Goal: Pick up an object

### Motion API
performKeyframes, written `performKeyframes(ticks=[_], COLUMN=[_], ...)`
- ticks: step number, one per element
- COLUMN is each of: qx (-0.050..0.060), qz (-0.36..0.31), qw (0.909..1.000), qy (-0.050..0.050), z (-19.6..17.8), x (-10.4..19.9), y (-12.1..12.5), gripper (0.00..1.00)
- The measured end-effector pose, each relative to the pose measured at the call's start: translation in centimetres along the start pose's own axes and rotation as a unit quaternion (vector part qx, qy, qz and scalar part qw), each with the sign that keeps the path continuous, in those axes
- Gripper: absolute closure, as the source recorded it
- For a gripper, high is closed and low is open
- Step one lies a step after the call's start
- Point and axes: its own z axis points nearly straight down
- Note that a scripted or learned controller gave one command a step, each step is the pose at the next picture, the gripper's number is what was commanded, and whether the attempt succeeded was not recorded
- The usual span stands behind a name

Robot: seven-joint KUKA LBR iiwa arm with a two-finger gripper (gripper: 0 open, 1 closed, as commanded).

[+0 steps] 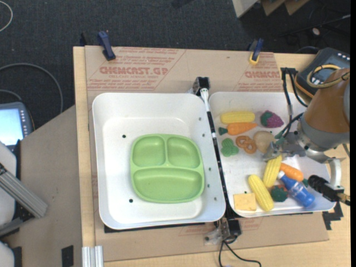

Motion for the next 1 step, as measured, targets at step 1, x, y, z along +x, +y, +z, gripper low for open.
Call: performKeyframes(ticks=[1], qx=[0.0], qz=[-0.004], qw=[1.0], qy=[0.0], z=[0.9], x=[5.61], y=[6.46], gripper=[1.0])
